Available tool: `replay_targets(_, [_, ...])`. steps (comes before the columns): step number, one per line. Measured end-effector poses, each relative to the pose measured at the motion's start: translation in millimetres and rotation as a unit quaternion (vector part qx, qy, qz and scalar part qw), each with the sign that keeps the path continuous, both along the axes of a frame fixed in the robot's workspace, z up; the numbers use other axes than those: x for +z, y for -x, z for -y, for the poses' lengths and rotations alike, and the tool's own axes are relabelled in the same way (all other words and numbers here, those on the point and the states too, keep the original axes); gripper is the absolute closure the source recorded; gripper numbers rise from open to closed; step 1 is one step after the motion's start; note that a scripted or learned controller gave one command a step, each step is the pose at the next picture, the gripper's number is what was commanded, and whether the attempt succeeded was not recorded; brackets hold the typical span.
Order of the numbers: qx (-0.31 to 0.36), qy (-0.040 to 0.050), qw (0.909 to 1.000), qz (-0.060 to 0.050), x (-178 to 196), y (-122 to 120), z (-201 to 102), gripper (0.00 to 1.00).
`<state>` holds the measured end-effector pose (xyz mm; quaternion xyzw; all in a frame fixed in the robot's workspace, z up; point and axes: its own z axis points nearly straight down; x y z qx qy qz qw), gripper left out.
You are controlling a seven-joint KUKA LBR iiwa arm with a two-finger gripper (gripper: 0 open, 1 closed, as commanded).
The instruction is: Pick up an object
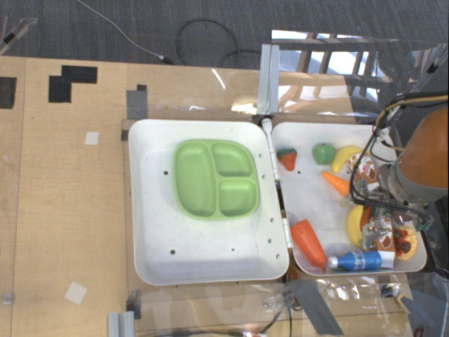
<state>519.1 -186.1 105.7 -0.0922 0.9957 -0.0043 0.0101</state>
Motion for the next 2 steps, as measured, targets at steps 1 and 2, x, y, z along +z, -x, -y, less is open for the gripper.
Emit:
replay_targets(1, [0.006,-0.0029,1.0000,-0.001,-15.0,-0.7,-66.2,0.00])
replay_targets(2, [0.004,-0.0035,1.0000,-0.001,-15.6,-49.5,-104.8,0.00])
